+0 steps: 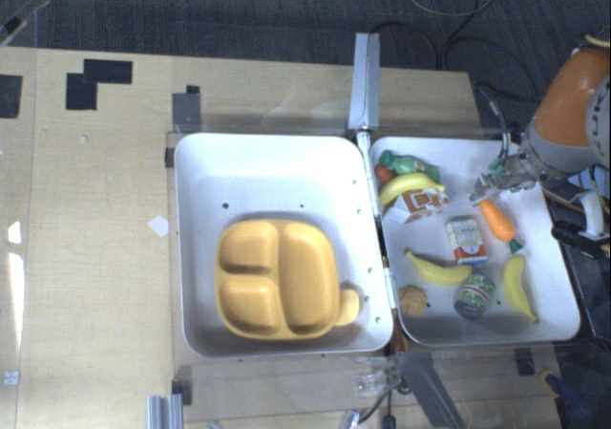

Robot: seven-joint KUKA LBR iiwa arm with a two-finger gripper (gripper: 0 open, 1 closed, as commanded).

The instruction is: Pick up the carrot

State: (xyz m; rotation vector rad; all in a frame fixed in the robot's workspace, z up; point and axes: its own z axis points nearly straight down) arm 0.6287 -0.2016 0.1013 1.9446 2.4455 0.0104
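Two shallow white bins are seen side by side on the wooden bench: the left bin holds a yellow plastic divided tray, and the right bin is crowded with toy food. The small orange carrot with a green stem end is found in the upper right part of the right bin, lying at a slant with its stem end pointing down and to the right. A small printed box lies just to its left, and a yellow plastic banana lies below it, near the stem end.

The two-finger gripper is held just above the carrot's upper tip, under the grey wrist with the orange band. Whether it is wide or narrow cannot be told from this view, and nothing is seen held in it.

Several failures are judged possible from here. The descent may be made too far toward the carrot's tip, so that the tapered, smooth body is squeezed out sideways. The slanted lie may not be matched by the wrist, so the carrot may be rolled rather than clamped. The neighbouring box may also be struck or pinched along with it.
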